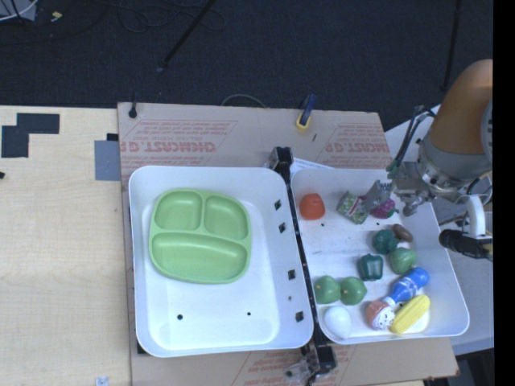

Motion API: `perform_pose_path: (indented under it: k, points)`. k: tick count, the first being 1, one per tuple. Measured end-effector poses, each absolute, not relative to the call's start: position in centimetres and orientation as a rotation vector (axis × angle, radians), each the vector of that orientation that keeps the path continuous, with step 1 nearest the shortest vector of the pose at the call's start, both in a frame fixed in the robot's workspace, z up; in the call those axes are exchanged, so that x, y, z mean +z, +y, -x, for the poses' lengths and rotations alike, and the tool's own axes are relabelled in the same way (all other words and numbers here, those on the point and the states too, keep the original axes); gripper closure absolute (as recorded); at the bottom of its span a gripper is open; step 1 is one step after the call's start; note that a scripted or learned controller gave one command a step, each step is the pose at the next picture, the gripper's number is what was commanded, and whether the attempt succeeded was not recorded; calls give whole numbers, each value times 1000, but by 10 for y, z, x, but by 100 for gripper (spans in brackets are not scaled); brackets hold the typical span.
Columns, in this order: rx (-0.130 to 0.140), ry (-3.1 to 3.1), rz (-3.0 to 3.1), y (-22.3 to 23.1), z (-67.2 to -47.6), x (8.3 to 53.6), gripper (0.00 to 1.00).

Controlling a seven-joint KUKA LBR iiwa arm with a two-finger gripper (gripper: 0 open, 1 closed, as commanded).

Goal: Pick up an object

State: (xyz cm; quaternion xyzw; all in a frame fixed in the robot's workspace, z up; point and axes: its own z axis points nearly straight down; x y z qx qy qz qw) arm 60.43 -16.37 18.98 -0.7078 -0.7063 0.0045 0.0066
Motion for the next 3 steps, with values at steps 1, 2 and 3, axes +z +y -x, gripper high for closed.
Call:
perform_pose_path:
  k: [1,2,3]
  points:
    - [0,-2221,2221,-164,-607,199,0]
    - [5,-2218,2216,-155,-609,140,0]
    - [5,-2219,2216,-153,-608,86,0]
